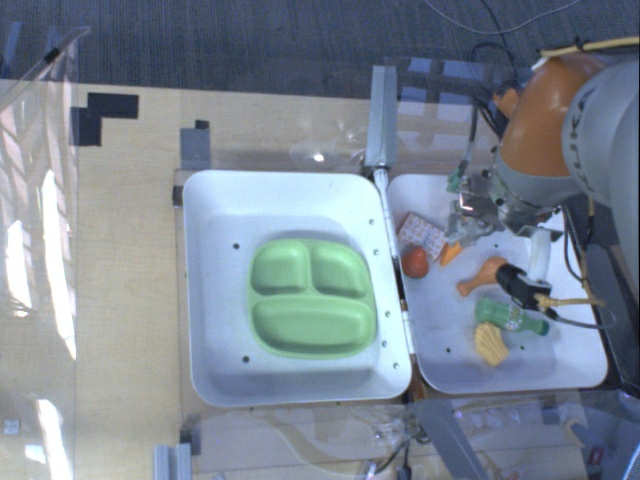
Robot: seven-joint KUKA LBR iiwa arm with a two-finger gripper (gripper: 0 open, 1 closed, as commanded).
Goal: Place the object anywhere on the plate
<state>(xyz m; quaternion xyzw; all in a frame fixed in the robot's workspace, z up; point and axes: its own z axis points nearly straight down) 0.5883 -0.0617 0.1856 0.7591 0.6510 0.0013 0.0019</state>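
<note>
The counter [120,268] carries 2 white bins. The left bin [215,268] holds a green plate [310,298] with 3 compartments. The arm [560,118] reaches over the right bin [570,358]; its end effector [470,218] hangs above an orange carrot piece [451,254], and I cannot tell its opening. Nearby lie a checkered packet [421,233], a red ball [414,263] and a green item [508,318].

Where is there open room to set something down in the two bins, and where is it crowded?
Free: all three compartments of the green plate and the white floor of the left bin around it. Crowded: the right bin, where the tomato, carrot, yellow piece and green item cluster under the gripper.
</note>
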